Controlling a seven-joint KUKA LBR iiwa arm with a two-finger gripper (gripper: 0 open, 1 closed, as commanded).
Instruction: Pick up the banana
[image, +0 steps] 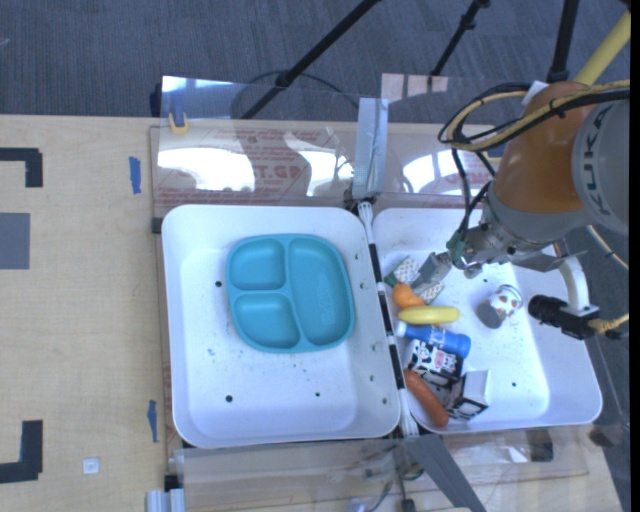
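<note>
- We see the banana (429, 314) lying flat in the right bin (560, 385), near its left wall — a carrot (407, 296) touches it from above-left.
- The gripper (437, 268) hovers just above the banana; we cannot tell its state.
- Just below the banana lies a blue can (446, 343).
- Left of the banana, in the left bin (190, 300), sits a blue plate (290, 292).
</note>
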